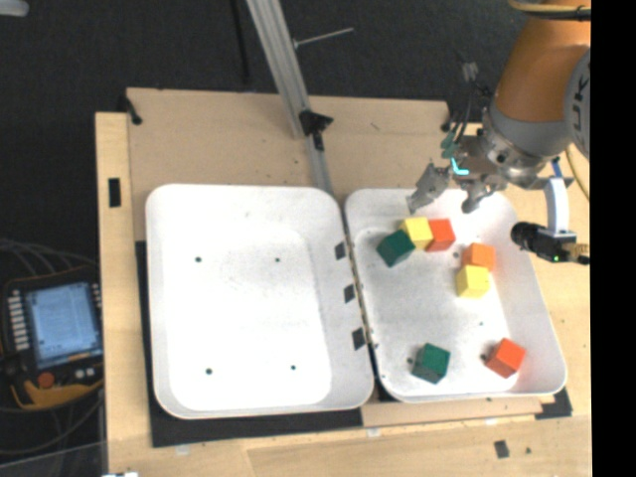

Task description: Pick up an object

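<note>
Gripper [452, 192] w/ fingers spread wide, nothing btwn them, poised over the 12 o'clock edge of the right bin [527, 311].

Grey arm w/ orange band [542, 63] comes in from approx 1 o'clock. One finger [425, 189] points toward 7 o'clock, the other sits near the bin's far rim. Blocks all in right bin: a tight cluster just below the gripper at the bin's 11 o'clock, green block [396, 248], yellow block [417, 232] & red block [440, 235], touching or nearly so. Toward 2 o'clock, orange block [480, 256] w/ a 2nd yellow block [473, 281] right under it. At 6 o'clock, dark green block [431, 363]; at 5 o'clock, red-orange block [505, 357], the two well apart. Left bin [179, 266] lies alongside, at 9 o'clock of the right one.
</note>
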Action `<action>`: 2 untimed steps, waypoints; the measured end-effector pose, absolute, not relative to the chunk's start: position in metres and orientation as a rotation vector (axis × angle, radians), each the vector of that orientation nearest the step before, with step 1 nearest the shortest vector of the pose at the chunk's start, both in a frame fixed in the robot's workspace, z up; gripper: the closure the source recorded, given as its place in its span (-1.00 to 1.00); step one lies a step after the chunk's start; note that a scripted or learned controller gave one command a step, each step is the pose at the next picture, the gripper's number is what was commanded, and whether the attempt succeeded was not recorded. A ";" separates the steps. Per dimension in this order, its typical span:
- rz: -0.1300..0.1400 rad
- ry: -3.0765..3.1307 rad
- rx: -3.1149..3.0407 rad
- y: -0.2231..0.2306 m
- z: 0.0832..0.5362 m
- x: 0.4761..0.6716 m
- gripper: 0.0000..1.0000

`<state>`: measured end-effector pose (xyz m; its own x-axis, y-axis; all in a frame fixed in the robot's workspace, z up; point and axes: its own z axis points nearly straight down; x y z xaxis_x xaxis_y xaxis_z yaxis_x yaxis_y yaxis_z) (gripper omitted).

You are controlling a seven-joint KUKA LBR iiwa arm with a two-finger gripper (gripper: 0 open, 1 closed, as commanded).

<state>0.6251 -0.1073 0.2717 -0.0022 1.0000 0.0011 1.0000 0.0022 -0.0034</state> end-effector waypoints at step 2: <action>0.008 -2.218 -2.222 -0.108 0.212 0.624 -1.00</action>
